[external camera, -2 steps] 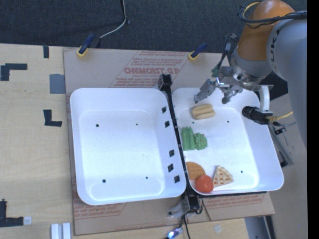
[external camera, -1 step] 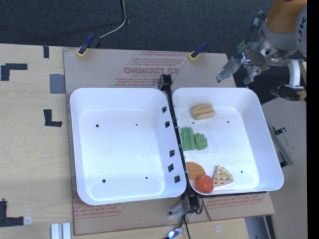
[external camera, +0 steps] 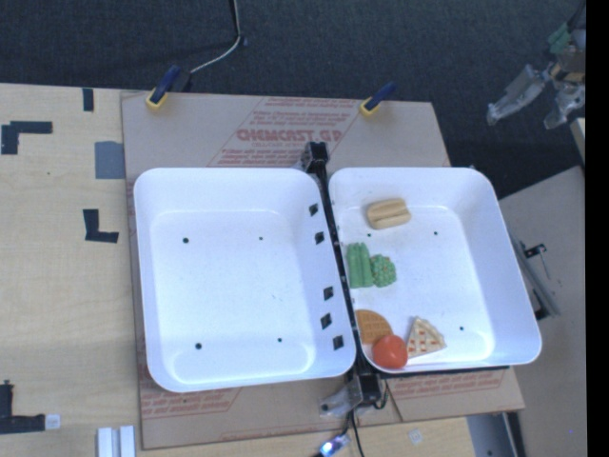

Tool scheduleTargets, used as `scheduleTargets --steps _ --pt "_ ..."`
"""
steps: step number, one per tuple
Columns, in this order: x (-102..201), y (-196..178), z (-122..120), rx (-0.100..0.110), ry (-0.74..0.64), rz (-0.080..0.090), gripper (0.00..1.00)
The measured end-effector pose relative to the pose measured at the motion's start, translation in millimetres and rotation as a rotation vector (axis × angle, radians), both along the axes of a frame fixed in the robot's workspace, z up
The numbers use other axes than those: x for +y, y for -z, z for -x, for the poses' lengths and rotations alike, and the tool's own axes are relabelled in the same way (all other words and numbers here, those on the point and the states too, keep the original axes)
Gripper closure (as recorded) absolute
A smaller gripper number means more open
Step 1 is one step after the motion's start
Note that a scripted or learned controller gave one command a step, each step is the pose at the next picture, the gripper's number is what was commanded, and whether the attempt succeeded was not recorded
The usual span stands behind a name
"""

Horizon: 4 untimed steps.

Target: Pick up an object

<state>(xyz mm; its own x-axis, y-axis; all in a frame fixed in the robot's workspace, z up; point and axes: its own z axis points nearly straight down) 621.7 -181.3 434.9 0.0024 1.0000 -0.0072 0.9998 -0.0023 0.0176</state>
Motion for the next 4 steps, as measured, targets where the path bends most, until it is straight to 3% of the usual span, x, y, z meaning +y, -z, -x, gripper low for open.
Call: scheduleTargets --steps 1,2,3,4 --pt "69 -110 55 0.003 -0.01 -0.006 0.0" --pt "-19 -101 115 0.017 0.008 -0.004 0.0" --pt "33 -101 139 0.017 -0.006 -0.007 0.0" --pt "-23 30 121 0.031 0.002 -0.009 0.0"
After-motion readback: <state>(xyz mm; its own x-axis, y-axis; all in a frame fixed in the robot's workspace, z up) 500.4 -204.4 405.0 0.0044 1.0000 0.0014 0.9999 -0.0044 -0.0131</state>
